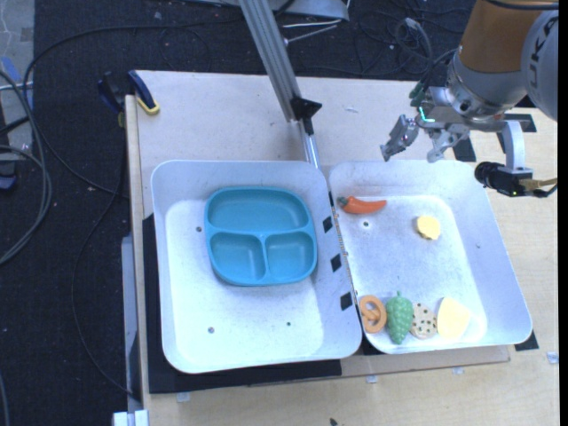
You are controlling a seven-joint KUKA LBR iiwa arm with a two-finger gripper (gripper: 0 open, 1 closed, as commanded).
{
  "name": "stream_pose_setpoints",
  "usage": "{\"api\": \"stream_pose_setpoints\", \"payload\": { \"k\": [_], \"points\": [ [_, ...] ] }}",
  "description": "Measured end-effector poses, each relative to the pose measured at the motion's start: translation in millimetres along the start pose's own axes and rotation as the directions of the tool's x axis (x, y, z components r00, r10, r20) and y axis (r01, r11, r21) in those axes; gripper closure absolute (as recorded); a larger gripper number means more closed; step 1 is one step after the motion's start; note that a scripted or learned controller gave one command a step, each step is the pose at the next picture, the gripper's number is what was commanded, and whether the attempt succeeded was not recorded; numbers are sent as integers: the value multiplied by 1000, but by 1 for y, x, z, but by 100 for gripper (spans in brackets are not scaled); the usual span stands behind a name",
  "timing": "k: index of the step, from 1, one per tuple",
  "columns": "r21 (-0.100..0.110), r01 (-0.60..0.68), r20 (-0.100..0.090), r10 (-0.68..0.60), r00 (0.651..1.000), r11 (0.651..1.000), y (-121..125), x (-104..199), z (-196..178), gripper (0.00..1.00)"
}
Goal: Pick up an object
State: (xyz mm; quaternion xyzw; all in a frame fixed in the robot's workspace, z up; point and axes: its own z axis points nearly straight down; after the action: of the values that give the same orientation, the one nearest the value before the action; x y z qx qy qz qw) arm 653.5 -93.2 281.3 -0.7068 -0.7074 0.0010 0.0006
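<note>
The small orange carrot-shaped toy with a dark green stub [363, 205] lies in the right shallow white bin [484, 238], close to that bin's far left corner and just beside the divide between the two bins. Its long axis runs roughly left to right across the view, the green stub pointing left toward the divide and the orange tip pointing right.

The two-finger gripper [417, 142] hangs above the bench beyond the far rim of the right bin, up and to the right of the carrot and well apart from it. Its two fingers stand spread, with a clear gap and nothing between them.

Further right in the same bin sits a small round yellow piece [429, 228], near the middle of the floor. Along the near edge a row of items lies close together: a brown pretzel-shaped ring [372, 312], a green bumpy oval piece [400, 318] touching it, a tan cookie with dark dots [423, 321], and a pale yellow wedge [453, 318].

The left shallow white bin [177, 318] holds a blue plastic plate with three compartments [262, 236], set toward its far side.

The grey arm with its orange band [506, 16] enters from the upper right. A slanted metal pole [275, 51] rises from the bench's far side, between the bins.
</note>
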Motion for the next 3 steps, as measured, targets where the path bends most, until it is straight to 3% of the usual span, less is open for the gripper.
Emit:
{"api": "stream_pose_setpoints", "payload": {
  "k": [1,3],
  "points": [
    [-2,0,0,0,1000,1000,0,0,-1,0],
    [2,-2,0,2,1000,1000,-3,-8,121,0]
  ]
}}
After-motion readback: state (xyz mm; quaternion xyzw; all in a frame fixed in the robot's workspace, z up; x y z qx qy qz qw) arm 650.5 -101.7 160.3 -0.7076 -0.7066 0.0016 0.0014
